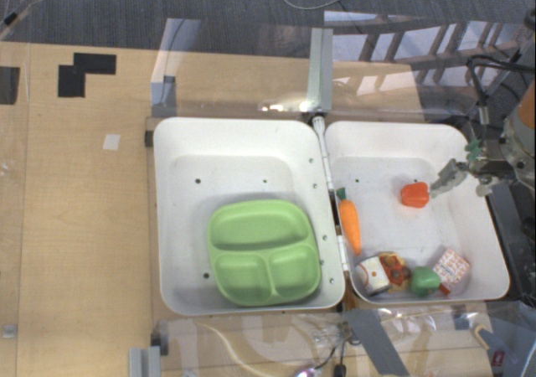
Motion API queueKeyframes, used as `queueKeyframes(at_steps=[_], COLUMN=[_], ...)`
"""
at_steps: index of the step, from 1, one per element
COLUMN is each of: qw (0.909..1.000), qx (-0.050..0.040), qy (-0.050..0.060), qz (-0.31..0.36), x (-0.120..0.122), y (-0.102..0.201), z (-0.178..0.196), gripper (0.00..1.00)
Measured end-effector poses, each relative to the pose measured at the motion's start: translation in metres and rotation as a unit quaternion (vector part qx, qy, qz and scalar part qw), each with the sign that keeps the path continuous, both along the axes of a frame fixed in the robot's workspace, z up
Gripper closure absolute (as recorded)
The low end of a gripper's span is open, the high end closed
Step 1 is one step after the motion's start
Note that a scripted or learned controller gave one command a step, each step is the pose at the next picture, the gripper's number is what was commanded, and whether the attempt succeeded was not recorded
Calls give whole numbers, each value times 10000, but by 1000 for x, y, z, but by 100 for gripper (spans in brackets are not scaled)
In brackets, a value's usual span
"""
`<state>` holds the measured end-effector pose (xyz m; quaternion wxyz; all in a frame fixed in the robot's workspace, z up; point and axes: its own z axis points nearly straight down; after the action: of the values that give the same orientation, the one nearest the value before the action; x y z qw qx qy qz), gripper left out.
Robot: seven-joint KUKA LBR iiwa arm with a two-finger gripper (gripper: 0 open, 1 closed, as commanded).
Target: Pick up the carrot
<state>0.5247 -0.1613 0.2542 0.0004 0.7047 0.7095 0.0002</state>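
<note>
Carrot untouched at the right bin's left wall; gripper well apart at the frame's right edge.

The carrot [349,225] lay lengthwise against the left wall of the right bin [394,136], green top toward the upper frame, just beside the divider. A small orange-red toy [414,195] sat near the bin's middle, and a can [373,274], a green item [424,281] and a small checked box [452,267] clustered along the lower edge. The green divided plate [264,251] filled the left bin [180,199]. The gripper [448,177] hovered right of the orange-red toy; whether it was released or clenched could not be told. Likely risks: a finger striking the wall beside the carrot, or a grasp landing on the similarly coloured toy.
</note>
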Motion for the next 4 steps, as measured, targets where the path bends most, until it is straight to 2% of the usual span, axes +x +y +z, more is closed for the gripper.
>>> queueKeyframes(at_steps=[1, 2, 3, 4], qw=[9994, 9996, 9994, 9893], qx=[-7, -4, 7, 5], qy=[-25, -8, 7, 0], qz=[350, -285, 335, -1458], x=[3, -36, -37, -13], y=[15, 0, 43, 24], z=[84, 80, -140, -152], gripper=[0, 0, 0, 0])
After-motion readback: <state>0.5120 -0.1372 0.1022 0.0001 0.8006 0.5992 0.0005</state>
